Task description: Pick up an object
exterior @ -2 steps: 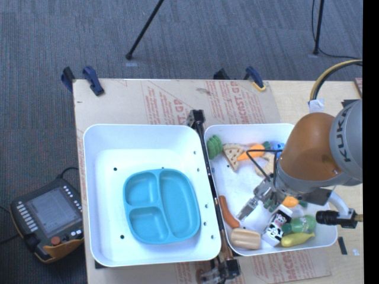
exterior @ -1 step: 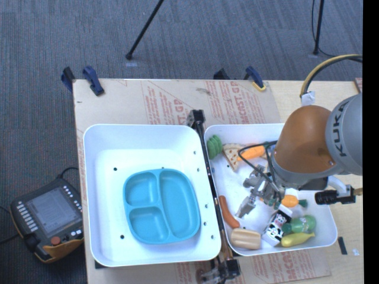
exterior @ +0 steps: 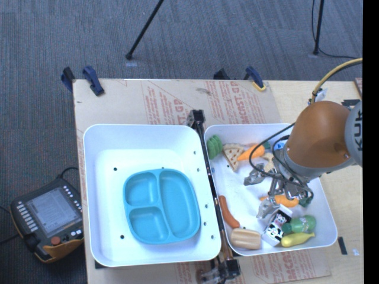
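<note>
- White plastic forms the right bin (exterior: 329,213), where the toys are heaped; at its near edge a tan bread-roll toy (exterior: 246,238) is seen lying beside a black-and-white carton (exterior: 276,229), a yellow banana (exterior: 297,239) and a green piece (exterior: 303,223).
- A red-brown sausage toy (exterior: 228,212) is laid along the bin's left wall, just behind the roll.
- The gripper (exterior: 277,199) is lowered over the middle of the right bin, above an orange piece (exterior: 284,201); whether its fingers are apart or together cannot be told, and nothing is seen held between them.
- Farther back in the same bin, a waffle-patterned wedge (exterior: 232,154), an orange carrot (exterior: 256,152) and a green vegetable toy (exterior: 213,144) are grouped near the far left corner.
- In the left bin (exterior: 98,158), a blue divided plate (exterior: 161,205) is set near the middle.
- The orange band (exterior: 318,136) of the arm is seen above the right bin's far right side.
- Blue clamps (exterior: 92,79) are fixed at the bench's far edge.
</note>
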You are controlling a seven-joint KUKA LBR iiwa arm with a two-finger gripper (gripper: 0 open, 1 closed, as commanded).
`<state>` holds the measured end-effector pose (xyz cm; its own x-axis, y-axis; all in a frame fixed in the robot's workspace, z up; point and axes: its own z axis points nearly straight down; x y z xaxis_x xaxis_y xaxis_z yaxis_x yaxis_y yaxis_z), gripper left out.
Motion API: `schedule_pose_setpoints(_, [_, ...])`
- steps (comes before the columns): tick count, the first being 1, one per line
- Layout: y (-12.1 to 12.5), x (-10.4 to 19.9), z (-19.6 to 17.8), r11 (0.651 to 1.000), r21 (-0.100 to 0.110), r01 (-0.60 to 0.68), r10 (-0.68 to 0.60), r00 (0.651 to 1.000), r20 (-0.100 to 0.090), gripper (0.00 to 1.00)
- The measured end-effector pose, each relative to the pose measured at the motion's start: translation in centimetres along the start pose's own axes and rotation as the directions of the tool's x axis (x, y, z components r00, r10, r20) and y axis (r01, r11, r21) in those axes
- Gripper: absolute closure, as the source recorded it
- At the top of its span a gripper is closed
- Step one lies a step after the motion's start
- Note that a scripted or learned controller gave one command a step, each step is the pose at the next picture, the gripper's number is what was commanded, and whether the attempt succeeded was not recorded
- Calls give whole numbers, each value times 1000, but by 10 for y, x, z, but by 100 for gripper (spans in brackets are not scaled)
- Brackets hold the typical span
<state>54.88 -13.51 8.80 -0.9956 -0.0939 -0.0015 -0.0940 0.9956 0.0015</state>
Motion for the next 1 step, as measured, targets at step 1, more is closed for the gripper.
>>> schedule_pose_setpoints(1, [52, 9, 0, 986, -1, 164, -164, 986, -2, 0])
